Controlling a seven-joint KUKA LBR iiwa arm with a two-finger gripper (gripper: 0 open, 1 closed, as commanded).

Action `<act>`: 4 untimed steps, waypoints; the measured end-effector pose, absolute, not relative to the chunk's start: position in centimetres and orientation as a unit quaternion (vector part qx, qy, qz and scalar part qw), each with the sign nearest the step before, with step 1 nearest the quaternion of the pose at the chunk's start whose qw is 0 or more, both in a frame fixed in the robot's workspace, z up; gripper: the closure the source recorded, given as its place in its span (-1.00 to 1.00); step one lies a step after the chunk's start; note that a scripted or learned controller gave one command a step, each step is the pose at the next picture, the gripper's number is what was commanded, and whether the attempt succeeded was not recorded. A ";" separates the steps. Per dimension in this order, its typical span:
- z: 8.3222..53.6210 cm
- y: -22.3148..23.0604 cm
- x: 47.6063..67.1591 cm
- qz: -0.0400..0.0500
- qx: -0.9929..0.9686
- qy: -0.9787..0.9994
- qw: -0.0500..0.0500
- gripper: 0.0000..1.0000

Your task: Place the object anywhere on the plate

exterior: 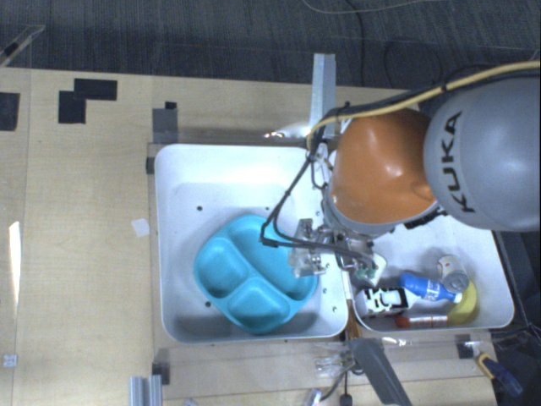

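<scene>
Pincer above blue plate's right rim; grip unclear; bottle well right.

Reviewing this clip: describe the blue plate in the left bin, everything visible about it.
The blue plate is a light blue divided dish with rounded corners, smooth and looking like plastic. Raised ridges split it into compartments: one on the left, one at the bottom, and a larger one at the upper right, partly hidden by the claw above it. It lies flat, rotated diagonally, on the floor of the left white bin, toward the near right corner. The visible compartments hold nothing. Whether the claw touches it cannot be told.
</scene>
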State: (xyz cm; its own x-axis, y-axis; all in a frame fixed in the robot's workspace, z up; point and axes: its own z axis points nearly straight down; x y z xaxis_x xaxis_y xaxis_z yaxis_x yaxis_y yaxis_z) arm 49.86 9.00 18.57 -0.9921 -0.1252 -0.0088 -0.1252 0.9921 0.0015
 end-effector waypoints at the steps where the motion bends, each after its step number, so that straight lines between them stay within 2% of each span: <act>1: 18.6 7.7 57.1 0.001 -0.072 0.997 0.005 1.00; 2: 10.0 11.6 50.6 0.002 -0.135 0.991 0.013 1.00; 3: 14.3 11.7 50.2 0.001 -0.235 0.972 0.005 1.00; 4: 13.9 11.7 50.1 0.001 -0.253 0.967 0.004 1.00</act>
